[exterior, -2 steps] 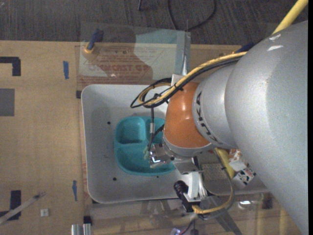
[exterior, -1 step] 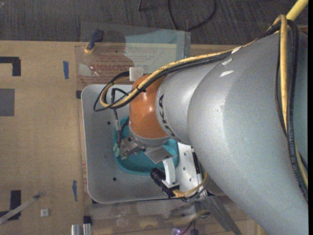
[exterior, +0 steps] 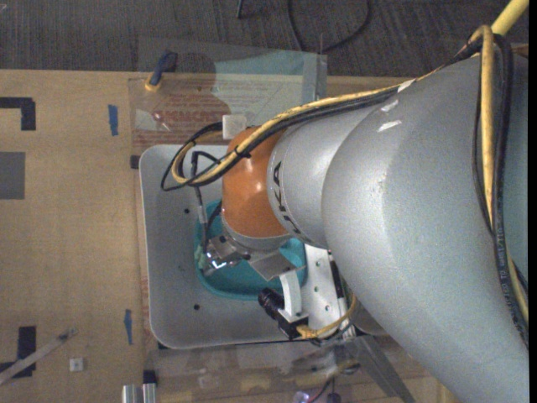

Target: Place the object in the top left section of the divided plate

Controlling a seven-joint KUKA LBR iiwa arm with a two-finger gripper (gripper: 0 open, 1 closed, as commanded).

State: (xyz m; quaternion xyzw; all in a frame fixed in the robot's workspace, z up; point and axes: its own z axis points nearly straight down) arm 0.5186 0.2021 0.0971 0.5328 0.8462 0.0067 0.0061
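A teal divided plate (exterior: 220,280) lies in the white bin (exterior: 168,250), mostly hidden under my arm. My arm's orange band (exterior: 247,196) and wrist hang directly over the plate. The gripper (exterior: 220,257) points down at the plate's left part, seen as a metallic glint below the wrist. Its tips are hidden by the wrist. No separate object shows on the plate or in the bin.
The grey arm covers the right half of the view. A plastic-covered sheet (exterior: 218,95) lies behind the bin. The wooden bench (exterior: 67,225) with blue tape marks (exterior: 112,120) spreads to the left. Cables (exterior: 189,166) loop beside the wrist.
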